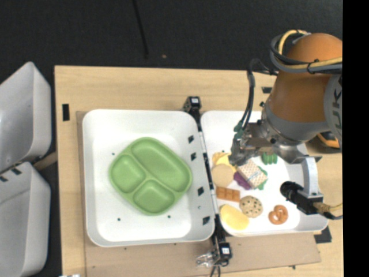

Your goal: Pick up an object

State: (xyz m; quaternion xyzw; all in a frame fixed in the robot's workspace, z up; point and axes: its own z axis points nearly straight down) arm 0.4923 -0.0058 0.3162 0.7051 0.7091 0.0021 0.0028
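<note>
Your gripper (237, 153) hangs low over the right bin (222, 122), above a cookie (251, 205), pretzel (278, 214), waffle (228, 193) and wafer block (252, 172); its grip you cannot tell. A green plate (150, 175) fills the left bin (98, 128).

view: single fixed camera | position: above the worktop (144, 85) | facing: down at a slant | range: mid, both white bins (98, 154) framed | arm (300, 97) enters from right
</note>
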